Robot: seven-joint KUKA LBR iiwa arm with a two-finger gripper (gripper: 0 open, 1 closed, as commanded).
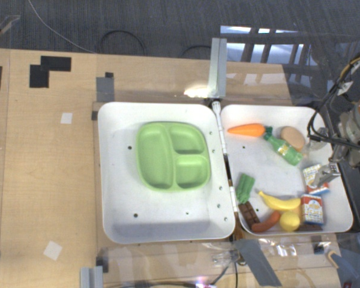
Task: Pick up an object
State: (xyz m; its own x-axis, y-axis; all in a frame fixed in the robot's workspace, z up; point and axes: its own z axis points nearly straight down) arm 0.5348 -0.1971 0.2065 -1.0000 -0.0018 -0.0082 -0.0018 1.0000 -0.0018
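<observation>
Over at the right edge of the right bin [270,116] is where we find the gripper [329,174], hanging low beside a small carton [312,174] printed in white, blue and red. We honestly can't tell whether it's spread or pressed together, and we see nothing pinched in it, so we're calling this the approach step, not a lift.

Candidates all sit in that right bin. Near the far edge lies a carrot [247,130], then a green bottle [284,148] with a tan egg-like thing [293,138] touching it. Along the near edge we've got a green vegetable piece [245,187], a brown chocolate bar [248,212], a sausage [264,222], a banana [279,201] and a lemon [290,221] all crowded together, plus a second carton [312,210] by the near right corner. The left bin [117,218] carries just a green divided plate [172,155] in its middle.

Our guess for the next move: come down square on the small carton, closing across its narrow sides without catching the bin wall right beside it.

As for writing, both cartons have printing, but it's too small for us to read. No brand we can make out.
</observation>
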